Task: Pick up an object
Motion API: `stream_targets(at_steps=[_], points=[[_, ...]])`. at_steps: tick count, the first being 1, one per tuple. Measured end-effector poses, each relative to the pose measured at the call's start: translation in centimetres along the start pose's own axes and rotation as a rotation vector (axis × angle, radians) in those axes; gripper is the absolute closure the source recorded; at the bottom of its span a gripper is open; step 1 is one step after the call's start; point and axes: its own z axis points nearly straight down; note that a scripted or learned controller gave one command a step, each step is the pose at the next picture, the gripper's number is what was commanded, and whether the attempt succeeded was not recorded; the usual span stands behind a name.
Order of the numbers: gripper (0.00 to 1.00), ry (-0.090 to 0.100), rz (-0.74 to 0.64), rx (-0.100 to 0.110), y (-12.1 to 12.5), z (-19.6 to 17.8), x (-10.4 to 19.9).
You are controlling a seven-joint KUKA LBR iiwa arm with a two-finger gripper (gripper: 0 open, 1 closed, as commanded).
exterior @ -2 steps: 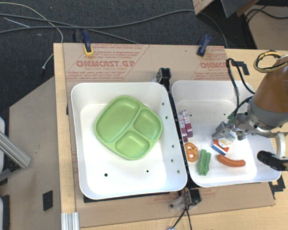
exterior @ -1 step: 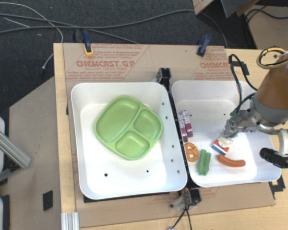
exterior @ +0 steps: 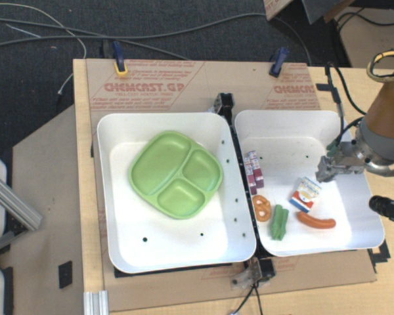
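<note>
One fixed camera, high above the cardboard-topped bench [exterior: 184,77], looks down at a slant on two shallow white bins [exterior: 118,241]; arm enters from three o'clock

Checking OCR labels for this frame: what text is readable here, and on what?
"CHEMCAST GP", red print on the brown cardboard sheet under the bins, behind the left bin.
"CHEMCAS...", same red print on that sheet behind the right bin; the end is hidden by cables.
Small white carton with red and blue print: too blurred to read.
Narrow purple-and-white packet: too small to read.
</note>
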Motion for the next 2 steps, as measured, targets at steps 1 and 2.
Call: stream_targets(at_steps=[1,2], points=[[1.00,0.000,-0.001,0.000,0.1,-3.5,0.0],[1.00,0.004,-0.004,0.007,0.2,-3.3,5.2]])
